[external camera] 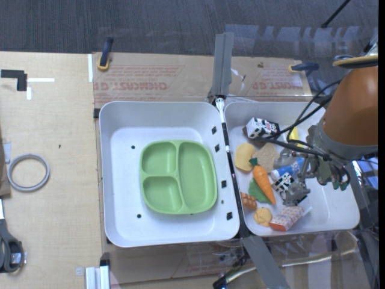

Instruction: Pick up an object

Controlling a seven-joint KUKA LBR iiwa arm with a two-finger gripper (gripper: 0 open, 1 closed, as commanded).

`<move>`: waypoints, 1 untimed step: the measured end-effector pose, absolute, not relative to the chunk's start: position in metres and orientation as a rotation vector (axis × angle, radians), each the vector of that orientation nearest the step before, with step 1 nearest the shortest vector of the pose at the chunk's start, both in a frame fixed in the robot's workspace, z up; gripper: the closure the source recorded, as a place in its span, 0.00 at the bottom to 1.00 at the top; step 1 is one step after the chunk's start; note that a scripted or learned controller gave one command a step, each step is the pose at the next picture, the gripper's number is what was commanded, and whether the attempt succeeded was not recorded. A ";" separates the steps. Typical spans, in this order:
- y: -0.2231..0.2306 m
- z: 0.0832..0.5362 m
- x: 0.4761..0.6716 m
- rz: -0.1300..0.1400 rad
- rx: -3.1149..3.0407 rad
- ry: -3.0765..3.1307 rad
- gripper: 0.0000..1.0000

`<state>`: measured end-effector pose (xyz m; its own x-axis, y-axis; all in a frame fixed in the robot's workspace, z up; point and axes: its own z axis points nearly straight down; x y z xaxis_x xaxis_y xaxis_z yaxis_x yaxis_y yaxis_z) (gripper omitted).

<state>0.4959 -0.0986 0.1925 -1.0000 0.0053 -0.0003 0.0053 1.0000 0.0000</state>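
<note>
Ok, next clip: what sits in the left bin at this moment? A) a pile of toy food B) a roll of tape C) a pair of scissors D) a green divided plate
D: the green divided plate lies flat in the middle of the left bin, while the toy food, such as the carrot, is piled in the right bin.

one camera overhead, slanting down on both bins (108,179).
</note>
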 end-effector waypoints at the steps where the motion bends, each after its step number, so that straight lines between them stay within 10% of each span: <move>1: -0.095 0.092 0.542 0.000 0.255 3.128 0.00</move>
<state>0.5425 -0.0949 0.0923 -0.9868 0.1619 -0.0029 0.1619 0.9868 0.0001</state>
